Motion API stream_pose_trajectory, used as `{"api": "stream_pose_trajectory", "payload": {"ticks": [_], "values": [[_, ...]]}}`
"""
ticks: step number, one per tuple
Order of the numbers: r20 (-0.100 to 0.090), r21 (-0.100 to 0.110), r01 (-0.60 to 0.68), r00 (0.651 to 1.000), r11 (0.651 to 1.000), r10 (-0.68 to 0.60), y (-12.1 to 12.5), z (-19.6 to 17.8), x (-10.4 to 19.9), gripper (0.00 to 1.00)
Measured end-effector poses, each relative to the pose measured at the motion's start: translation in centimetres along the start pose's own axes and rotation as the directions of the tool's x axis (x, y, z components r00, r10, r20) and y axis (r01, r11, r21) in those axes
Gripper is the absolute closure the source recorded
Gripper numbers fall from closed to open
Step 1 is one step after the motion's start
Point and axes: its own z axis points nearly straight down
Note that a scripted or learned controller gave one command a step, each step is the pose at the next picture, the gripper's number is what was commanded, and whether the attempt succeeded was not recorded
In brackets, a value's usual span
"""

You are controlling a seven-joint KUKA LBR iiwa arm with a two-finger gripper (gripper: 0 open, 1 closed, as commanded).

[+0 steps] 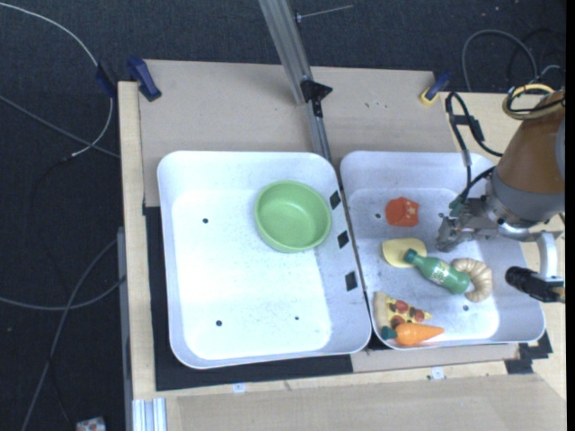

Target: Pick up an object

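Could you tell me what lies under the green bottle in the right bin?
The green bottle lies across a yellow piece and against a croissant; whatever it covers is hidden.

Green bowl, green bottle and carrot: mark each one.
green bowl [292, 215], camera view, inner floor.
green bottle [437, 271], camera view, mid body.
carrot [417, 334], camera view, orange body.
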Motion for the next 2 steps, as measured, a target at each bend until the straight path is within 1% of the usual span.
{"api": "stream_pose_trajectory", "payload": {"ticks": [1, 2], "values": [[0.011, -0.016, 0.000, 1.000, 1.000, 0.000, 0.6, -5.3, -0.9, 1.00], [0.011, -0.019, 0.001, 1.000, 1.000, -0.001, 0.9, -11.9, -1.4, 1.00]]}}
